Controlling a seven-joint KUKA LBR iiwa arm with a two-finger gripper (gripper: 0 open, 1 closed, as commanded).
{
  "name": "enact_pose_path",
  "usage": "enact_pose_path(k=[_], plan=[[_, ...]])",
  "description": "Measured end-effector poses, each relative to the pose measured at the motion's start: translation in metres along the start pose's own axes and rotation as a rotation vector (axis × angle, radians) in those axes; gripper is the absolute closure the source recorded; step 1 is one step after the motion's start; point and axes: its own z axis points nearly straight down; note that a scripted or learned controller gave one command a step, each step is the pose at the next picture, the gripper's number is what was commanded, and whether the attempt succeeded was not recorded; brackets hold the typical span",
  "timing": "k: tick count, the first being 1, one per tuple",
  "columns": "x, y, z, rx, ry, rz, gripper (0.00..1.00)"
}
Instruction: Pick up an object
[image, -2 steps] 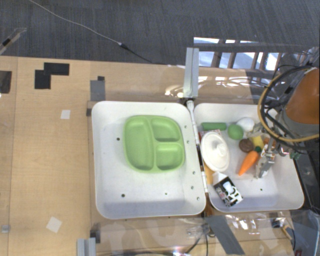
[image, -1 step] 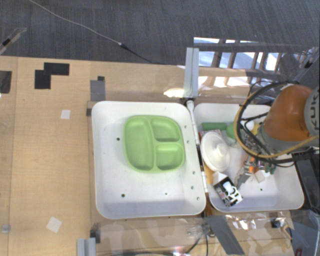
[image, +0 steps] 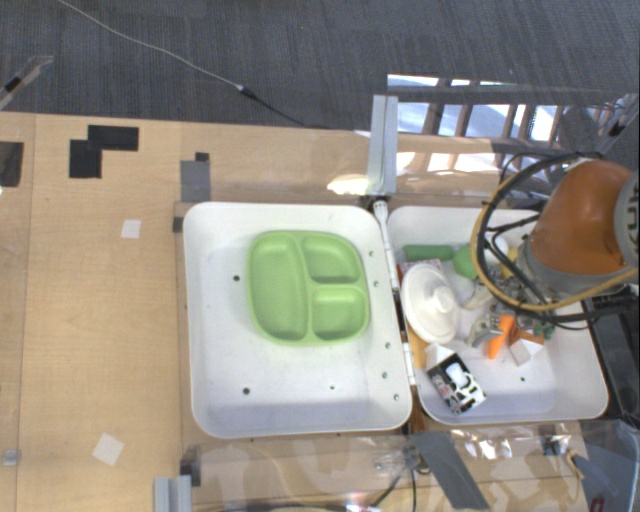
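Nearest the camera in the right bin (image: 580, 405) lies a small black-and-white object (image: 457, 384), flat-looking and angular; it seems light and stiff, best pinched across its short sides. Just beyond it sits a white lidded cup or bowl (image: 432, 300), round and smooth, probably slippery and too broad to span except at its rim or top knob. To its right, a small orange piece (image: 499, 335) lies under the wrist, light and narrow, an easy pinch across its width. Farther back a green object (image: 432, 254) rests by the bin's far wall. The gripper (image: 492, 322) hangs low among these, though cables and the wrist hide it, so whether it holds anything I cannot tell. In the left bin (image: 215, 400) a green divided tray (image: 307, 287) lies flat.
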Motion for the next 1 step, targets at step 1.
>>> enact_pose_path(k=[1], plan=[[0.0575, -0.0132, 0.0041, 0.001, -0.006, -0.169, 1.0]])
